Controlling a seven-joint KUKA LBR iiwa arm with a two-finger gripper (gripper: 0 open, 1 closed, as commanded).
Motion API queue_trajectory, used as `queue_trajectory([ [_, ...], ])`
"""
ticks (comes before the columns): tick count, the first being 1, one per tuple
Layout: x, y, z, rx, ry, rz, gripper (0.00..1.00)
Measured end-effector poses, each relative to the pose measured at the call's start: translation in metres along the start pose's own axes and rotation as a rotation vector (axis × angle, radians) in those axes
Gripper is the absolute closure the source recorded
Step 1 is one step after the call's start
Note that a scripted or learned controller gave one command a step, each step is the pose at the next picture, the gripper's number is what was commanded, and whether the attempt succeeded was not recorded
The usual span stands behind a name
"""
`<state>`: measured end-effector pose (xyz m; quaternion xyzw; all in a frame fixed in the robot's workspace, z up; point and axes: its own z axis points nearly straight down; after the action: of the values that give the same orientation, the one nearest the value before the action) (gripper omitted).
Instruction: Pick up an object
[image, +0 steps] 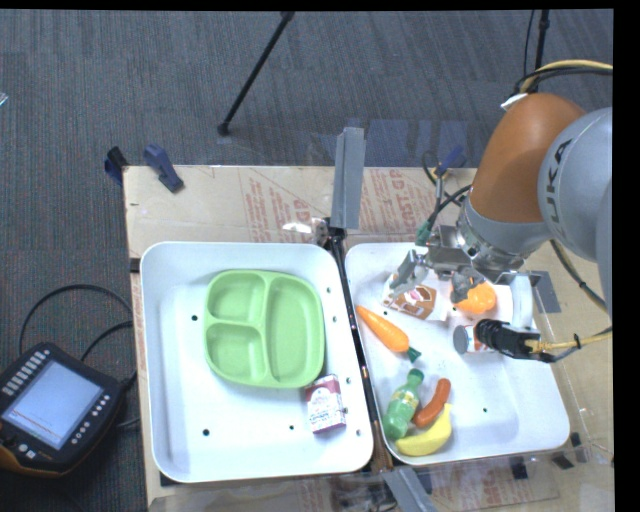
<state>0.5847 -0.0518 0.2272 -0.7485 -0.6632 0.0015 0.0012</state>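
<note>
At the far left, off the desk (230, 200), a teach pendant (52, 405) lies on the floor. On the desk the left bin (165, 420) carries a green divided plate (266, 327), and a small pink carton (326, 403) sits just beside the plate's lower right corner, close to the bin's right wall.

In the right bin (520, 420) a toy carrot (386, 330) lies at a slant near the left wall. Below it, a green bottle (404, 402), a red sausage-shaped toy (434, 400) and a banana (428, 437) crowd together, touching or nearly so. Near the bin's upper middle lies a brown-and-white snack packet (416, 300), and just to its right an orange ball-like toy (479, 299).

The hand (440, 268) hangs over that upper part, between the packet and the orange toy. Its fingers seem spread, with metal parts reaching toward both things, but nothing is clearly pinched between them; whether it touches either thing I cannot tell.

Any of these things would serve the task, and the packet and orange toy lie nearest. The risk, as I judge it, is closing between the two and catching neither: the round toy could roll off a fingertip, and the flat packet could slide along the bin floor rather than lift. A low descent could also press a finger onto the packet and pin it.
</note>
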Motion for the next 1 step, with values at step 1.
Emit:
queue_trajectory([
  [1,0.0610,-0.0039,0.0410,0.001,0.000,-0.201,0.00],
])
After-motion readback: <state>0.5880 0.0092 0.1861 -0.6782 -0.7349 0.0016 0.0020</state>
